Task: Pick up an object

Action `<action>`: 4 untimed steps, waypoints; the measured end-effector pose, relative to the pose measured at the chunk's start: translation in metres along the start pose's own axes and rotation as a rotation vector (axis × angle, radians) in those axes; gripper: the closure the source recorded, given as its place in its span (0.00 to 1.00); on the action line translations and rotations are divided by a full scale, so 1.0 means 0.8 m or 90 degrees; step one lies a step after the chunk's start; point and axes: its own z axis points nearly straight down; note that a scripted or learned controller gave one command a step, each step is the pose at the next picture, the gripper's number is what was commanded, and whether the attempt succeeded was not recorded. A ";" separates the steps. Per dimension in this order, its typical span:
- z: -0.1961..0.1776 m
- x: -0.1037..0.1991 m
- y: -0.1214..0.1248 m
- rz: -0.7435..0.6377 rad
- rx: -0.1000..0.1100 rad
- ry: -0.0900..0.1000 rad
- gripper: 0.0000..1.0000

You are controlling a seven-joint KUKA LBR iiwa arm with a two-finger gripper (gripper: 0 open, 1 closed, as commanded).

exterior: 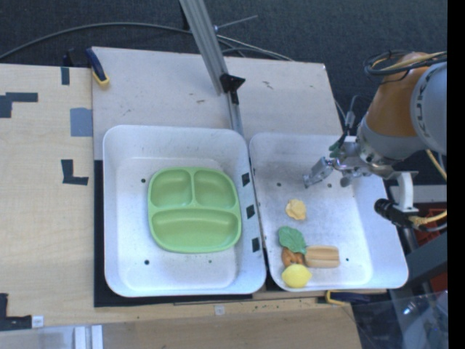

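Now the fingers [317,173] are apart and hold nothing. The gripper [328,171] hangs over the right bin [378,267], above the chip [296,209]. I think it is still reaching. Next it must drop to the chip and squeeze. Past the chip lie a lemon [296,275] and bun [322,256].

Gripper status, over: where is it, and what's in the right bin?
Gripper over right bin, nothing seen between its fingers. Toy food bunched at front: lemon, bun, leaf; yellow piece nearest. Path clear.

Wooden bench [43,217], dark, perhaps carpeted floor [305,13]
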 end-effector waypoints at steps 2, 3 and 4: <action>0.061 -0.004 -0.006 -0.001 -0.003 0.001 1.00; -0.018 -0.004 -0.004 -0.001 -0.008 0.000 1.00; -0.068 -0.004 -0.003 -0.001 -0.007 0.000 1.00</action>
